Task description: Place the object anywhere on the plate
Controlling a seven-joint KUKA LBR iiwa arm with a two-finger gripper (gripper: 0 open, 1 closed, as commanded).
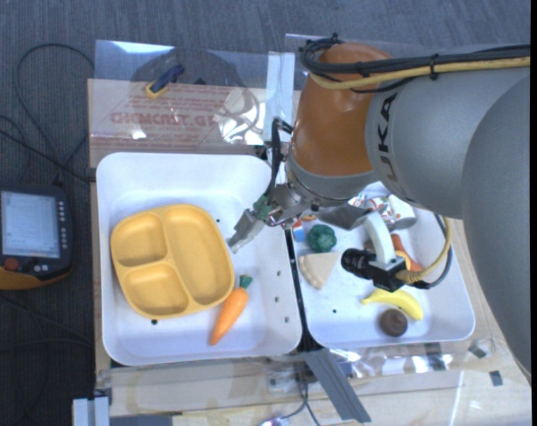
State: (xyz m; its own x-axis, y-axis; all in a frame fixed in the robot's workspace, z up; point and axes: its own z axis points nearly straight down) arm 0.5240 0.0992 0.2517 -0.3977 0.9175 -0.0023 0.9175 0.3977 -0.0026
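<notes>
Camera view — claw [244, 231] just beside yellow plate [170, 260] — carrot [228, 313] nearby.

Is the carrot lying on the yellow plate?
No, the carrot lies on the white bin floor beside the yellow plate, at its lower right edge.

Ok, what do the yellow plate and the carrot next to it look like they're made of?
The plate looks like moulded plastic: one even yellow colour, smooth rounded dividers between three compartments, and a soft matte sheen. The carrot seems to be a toy, probably plastic or rubber: flat uniform orange, a smooth surface, and a small neat green top. Whether it is hard or soft cannot be told from here.
</notes>
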